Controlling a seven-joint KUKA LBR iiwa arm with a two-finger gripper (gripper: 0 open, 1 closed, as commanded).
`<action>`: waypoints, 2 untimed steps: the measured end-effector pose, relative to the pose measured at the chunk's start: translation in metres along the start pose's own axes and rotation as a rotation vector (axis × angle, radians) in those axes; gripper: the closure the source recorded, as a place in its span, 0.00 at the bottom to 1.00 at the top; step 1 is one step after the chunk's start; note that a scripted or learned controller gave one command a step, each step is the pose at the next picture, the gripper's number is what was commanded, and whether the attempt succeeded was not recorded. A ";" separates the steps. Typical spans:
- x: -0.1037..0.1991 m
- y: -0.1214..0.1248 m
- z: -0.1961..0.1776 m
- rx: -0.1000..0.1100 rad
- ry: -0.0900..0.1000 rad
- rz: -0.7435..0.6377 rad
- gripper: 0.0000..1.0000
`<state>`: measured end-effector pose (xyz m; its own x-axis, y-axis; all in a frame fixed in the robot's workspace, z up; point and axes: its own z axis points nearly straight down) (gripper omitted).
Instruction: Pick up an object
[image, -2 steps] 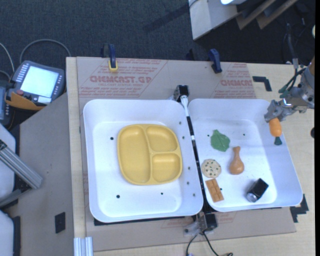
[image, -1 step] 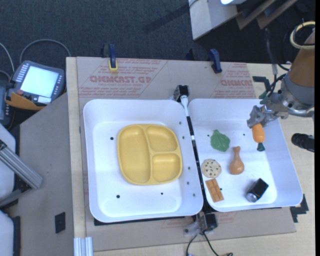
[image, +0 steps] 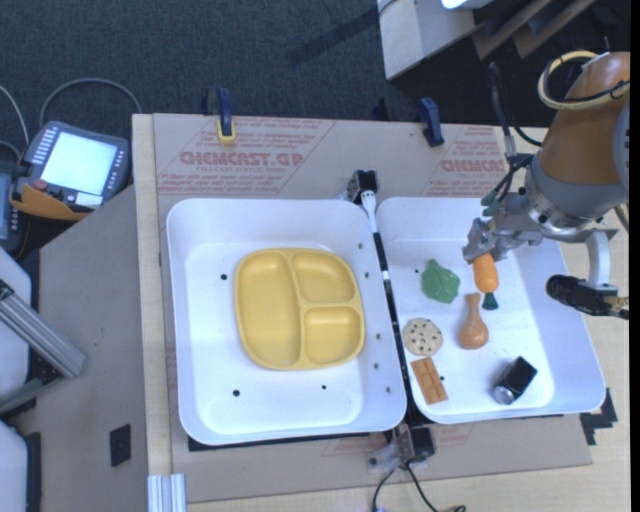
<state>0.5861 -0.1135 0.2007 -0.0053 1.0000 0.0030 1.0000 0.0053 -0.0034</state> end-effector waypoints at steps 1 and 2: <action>0.052 0.003 -0.010 -0.004 -0.001 -0.001 1.00; 0.106 -0.004 -0.024 -0.005 -0.001 -0.002 1.00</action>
